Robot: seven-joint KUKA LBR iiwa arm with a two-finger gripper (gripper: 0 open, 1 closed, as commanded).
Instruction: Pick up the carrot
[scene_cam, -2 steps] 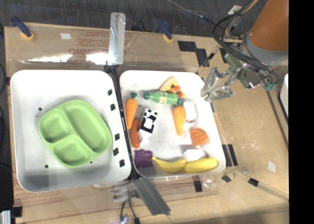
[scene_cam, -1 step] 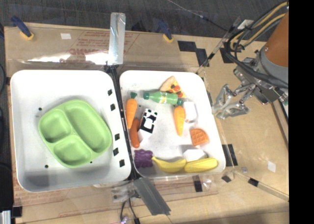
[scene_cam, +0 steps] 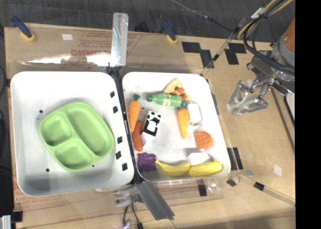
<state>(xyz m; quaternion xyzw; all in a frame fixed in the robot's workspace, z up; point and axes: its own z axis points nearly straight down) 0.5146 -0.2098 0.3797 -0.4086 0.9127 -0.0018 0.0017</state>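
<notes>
The claw (scene_cam: 247, 101) hangs over the bare counter (scene_cam: 261, 148) to the right of the right bin (scene_cam: 216, 118), well apart from everything in it, its fingers spread and nothing between them, so I would say the reach has not begun. There are two carrots in that bin: one carrot (scene_cam: 184, 122) lies near the middle, just below the green bottle (scene_cam: 165, 99), and a second carrot (scene_cam: 134, 115) lies along the left wall. The next move, as I judge it, calls for swinging left over the bin rim and coming down on the nearer one, along its length, without catching the bottle or the white block (scene_cam: 194, 113) beside it.

carrot (scene_cam: 183, 122) | orange, tapered | lying flat, tip toward near edge | right bin, centre-right
</notes>
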